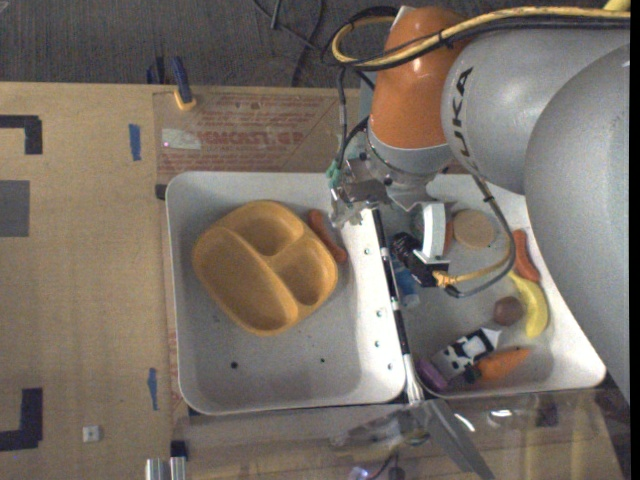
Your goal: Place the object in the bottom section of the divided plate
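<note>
A yellow divided plate (263, 265) lies in the left white bin (290, 378), with nothing in its three sections. A small reddish-brown sausage (328, 236) rests on the bin floor against the plate's right rim. My gripper (344, 206) hangs just above and to the right of the sausage's upper end, close to the wall between the two bins. The wrist and its orange band hide the gripper from above.
The right bin (570, 353) holds a tan round disc (473, 230), an orange-red sausage (525, 258), a banana (532, 306), a brown ball (507, 311), a carrot (503, 364), a black-and-white cow toy (466, 351) and a purple piece (431, 376). The arm covers that bin's upper part.
</note>
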{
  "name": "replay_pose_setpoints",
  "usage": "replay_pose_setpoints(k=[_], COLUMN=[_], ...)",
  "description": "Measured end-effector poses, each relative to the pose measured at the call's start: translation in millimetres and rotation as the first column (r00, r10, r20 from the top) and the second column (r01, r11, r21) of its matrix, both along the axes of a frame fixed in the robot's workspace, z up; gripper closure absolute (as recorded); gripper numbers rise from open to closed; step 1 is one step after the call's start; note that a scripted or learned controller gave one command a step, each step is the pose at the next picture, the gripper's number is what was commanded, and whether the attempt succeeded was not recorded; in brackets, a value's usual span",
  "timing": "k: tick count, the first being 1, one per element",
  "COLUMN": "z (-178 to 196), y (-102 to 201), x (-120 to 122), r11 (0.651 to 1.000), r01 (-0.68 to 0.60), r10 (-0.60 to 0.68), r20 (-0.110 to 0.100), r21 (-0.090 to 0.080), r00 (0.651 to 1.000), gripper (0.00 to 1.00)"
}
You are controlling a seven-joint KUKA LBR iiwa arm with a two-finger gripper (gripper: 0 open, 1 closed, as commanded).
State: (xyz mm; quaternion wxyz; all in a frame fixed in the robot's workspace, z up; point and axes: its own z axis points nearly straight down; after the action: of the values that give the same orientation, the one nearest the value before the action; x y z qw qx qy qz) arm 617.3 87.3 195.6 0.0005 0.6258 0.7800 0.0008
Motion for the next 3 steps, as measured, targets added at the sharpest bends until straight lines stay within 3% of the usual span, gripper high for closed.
replay_pose_setpoints(k=[1, 2, 3], z=[1.9, 1.8, 1.8], y=[57.6, 57.1, 57.1], x=[-69.9, -69.8, -69.8], r11=[0.999, 0.999, 0.999], r01=[-0.047, -0.046, -0.046], r10=[0.047, 0.046, 0.046], r20=[-0.003, -0.003, -0.003], r21=[0.0, 0.0, 0.0], r00=[0.999, 0.999, 0.999], gripper=[1.0, 0.0, 0.0])
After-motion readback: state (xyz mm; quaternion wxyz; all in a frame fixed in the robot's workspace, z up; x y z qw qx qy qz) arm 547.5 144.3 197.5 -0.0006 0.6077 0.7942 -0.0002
